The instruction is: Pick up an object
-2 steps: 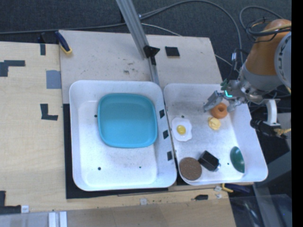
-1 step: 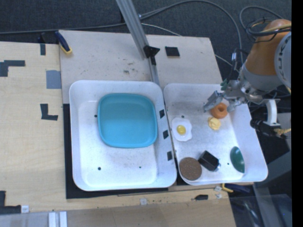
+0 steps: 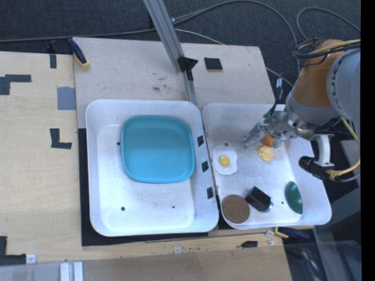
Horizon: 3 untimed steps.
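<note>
Approach step. Claw (image 3: 262, 134) low in right bin (image 3: 304, 218), beside small yellow-orange object (image 3: 266, 152) near the bin's middle; finger state: cannot tell. Next move, as judged: centre over it, close, lift.

Right bin (image 3: 234, 117) has bare floor at 11 o'clock; fried egg (image 3: 225, 161) sits centre-left, brown disc (image 3: 235, 208), black block (image 3: 258, 199) (just beside it) and green piece (image 3: 293, 196) crowd 6 o'clock.
</note>
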Tool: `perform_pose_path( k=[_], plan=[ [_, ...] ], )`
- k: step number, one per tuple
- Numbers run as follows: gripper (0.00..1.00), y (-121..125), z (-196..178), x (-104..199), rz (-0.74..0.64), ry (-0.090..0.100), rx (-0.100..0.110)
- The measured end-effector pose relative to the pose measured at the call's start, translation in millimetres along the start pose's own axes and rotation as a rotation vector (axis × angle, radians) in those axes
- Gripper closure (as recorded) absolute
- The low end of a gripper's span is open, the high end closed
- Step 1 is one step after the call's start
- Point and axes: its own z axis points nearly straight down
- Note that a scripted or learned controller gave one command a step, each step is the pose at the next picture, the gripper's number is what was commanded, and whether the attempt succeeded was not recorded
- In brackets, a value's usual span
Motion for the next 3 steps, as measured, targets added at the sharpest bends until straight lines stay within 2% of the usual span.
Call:
perform_pose_path(
  k=[1,2,3],
  plan=[
    [0.00,-4,45,7,0.000,0.000,0.000],
    [0.00,-3,59,7,0.001,-0.002,-0.006],
    [1.00,-2,47,8,-0.001,-0.001,-0.010]
  ],
)
